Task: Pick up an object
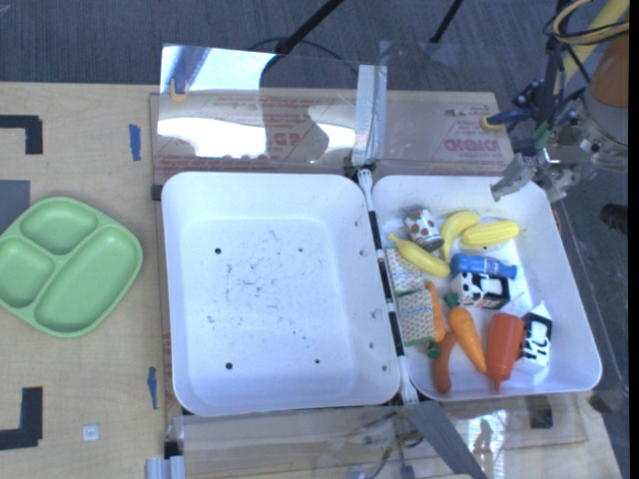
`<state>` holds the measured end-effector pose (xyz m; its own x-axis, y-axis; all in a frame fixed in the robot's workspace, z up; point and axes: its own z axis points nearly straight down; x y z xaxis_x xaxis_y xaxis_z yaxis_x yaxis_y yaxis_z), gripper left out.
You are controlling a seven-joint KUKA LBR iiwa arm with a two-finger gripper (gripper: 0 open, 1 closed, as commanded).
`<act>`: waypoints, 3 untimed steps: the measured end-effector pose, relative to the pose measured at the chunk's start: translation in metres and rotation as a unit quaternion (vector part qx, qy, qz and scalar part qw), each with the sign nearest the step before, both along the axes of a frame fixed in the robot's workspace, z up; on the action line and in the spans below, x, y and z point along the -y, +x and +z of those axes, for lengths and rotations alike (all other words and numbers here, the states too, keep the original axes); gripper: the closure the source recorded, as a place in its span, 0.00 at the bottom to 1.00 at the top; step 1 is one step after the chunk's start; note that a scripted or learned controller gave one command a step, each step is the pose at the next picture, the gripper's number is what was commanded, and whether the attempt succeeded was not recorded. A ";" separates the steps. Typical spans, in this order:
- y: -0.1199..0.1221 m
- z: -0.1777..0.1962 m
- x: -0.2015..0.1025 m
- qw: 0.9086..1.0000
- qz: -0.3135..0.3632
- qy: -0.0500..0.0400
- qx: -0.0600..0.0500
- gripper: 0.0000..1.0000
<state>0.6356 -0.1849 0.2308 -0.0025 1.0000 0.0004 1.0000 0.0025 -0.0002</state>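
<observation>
I see the left bin (pixel 265 287) open for reach; the right bin (pixel 569 297) is crowded (bananas (pixel 444 242), carrots (pixel 464 337) tightly packed).

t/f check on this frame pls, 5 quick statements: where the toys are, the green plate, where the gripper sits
1. All the toys lie in the right bin. True.
2. The green divided plate sits inside the left bin. False: it lies on the bench, to the left of both bins.
3. The gripper is at the far right corner of the right bin. True.
4. The gripper holds the red pepper. False: the pepper lies in the bin's near part, apart from the gripper.
5. The two carrots lie beside the corn. False: they lie near the front, next to the red pepper; the corn is further back by the bananas.
</observation>
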 end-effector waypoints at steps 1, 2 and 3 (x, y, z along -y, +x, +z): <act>0.031 -0.128 0.015 1.000 -0.017 0.000 0.002 0.00; -0.012 -0.145 0.009 0.999 0.047 0.000 0.001 0.00; -0.015 -0.145 -0.034 0.996 -0.089 0.000 0.001 0.00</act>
